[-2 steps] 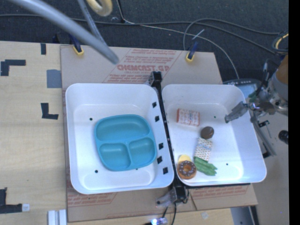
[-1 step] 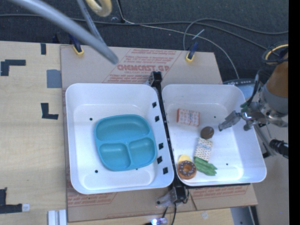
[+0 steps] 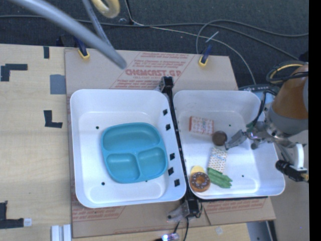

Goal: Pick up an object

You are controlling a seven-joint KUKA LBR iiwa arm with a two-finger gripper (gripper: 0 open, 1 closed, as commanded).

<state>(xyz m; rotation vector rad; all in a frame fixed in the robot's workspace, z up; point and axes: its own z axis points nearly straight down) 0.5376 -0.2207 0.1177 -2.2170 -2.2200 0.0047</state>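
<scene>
Donut (image 3: 200, 181) and green beans (image 3: 219, 177) at the right bin's (image 3: 266, 185) near edge.
Patterned packet (image 3: 217, 160) behind them, then brown ball (image 3: 219, 137) touching the gripper (image 3: 234, 140), whose finger state I cannot tell; red-print card (image 3: 201, 126) farthest.

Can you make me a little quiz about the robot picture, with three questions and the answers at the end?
1. True or false: the blue divided plate lies in the left bin.
2. Which thing lies nearest the gripper? A) the donut B) the brown ball C) the green beans
3. Fill the gap: the red and white card lies in the ___ bin.

Key
1. True.
2. B. The brown ball sits right beside the gripper's tip in the right bin; the donut and green beans lie nearer the front edge.
3. Right.
</scene>
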